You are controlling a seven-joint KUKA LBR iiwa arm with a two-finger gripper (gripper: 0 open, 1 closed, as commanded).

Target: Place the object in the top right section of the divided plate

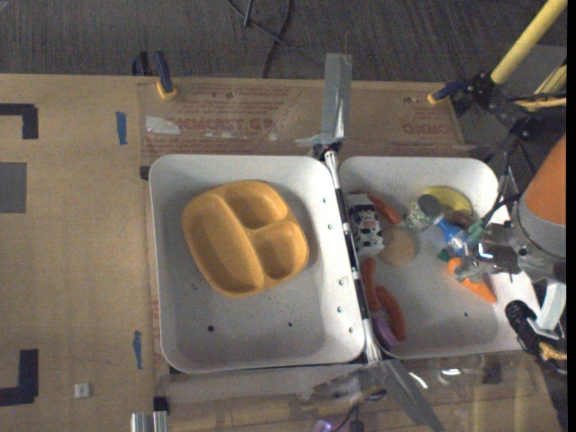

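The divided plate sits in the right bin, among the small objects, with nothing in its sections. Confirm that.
Wrong bin. The camera view shows the yellow divided plate in the left bin, alone; the small objects lie in the right bin. Its sections do hold nothing.

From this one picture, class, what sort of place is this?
Probably a robotics test bench: two shallow white bins on a cardboard-covered table, a grey robot arm with an orange band, and loose cables.

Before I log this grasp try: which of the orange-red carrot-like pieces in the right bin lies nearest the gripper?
The orange carrot-like piece just below the gripper, at the right bin's far right. The other red-orange pieces lie along the bin's left wall, by the divider.
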